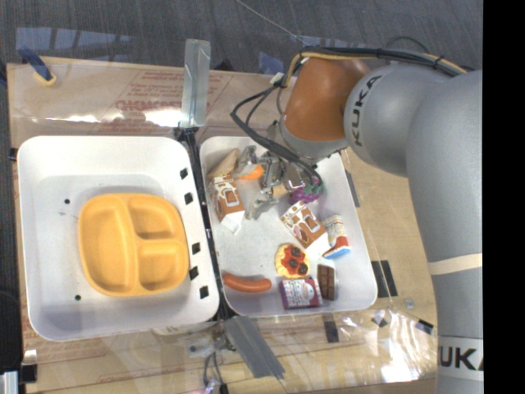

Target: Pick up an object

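My gripper (264, 194) hangs low in the upper middle of the right bin (361, 281), under the orange wrist band. Just beside it lie a small orange piece (254, 171) and a tan wedge (226, 162) to its upper left. A brown-and-white patterned block (227, 196) sits to its left and purple grapes (311, 190) to its right. I see nothing lifted off the bin floor.
Lower in the right bin lie a second patterned block (301, 222), a small carton (336, 241), a pizza slice (291, 259), a sausage (246, 283), a purple can (299, 292) and a chocolate bar (327, 281). The left bin (41, 162) holds a yellow divided plate (131, 243).
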Motion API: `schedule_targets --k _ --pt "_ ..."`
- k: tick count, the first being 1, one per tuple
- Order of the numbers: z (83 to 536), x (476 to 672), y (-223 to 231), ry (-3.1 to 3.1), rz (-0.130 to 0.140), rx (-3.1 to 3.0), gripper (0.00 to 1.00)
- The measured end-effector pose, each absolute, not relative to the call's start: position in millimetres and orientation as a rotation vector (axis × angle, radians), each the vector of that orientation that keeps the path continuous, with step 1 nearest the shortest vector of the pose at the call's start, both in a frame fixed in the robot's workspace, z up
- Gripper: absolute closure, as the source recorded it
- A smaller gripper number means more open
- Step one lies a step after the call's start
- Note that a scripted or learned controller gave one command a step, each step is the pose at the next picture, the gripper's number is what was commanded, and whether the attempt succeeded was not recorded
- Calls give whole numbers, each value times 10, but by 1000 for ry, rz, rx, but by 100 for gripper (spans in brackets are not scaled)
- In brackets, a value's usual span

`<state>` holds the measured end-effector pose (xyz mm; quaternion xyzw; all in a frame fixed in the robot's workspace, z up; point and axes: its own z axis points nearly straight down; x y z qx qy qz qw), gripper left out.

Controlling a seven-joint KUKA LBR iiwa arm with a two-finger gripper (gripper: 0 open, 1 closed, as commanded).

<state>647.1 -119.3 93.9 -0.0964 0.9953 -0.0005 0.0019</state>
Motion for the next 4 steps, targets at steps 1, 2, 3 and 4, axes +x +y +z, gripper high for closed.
schedule_targets --k 1,2,3,4 --pt "1056 6489 -1174 3118 -2 -309 100" --pt "986 6591 -1031 3120 -24 -259 100" --pt "960 6566 -963 3134 -6 -267 0" --pt "944 6575 -1416 3140 0 -130 0"
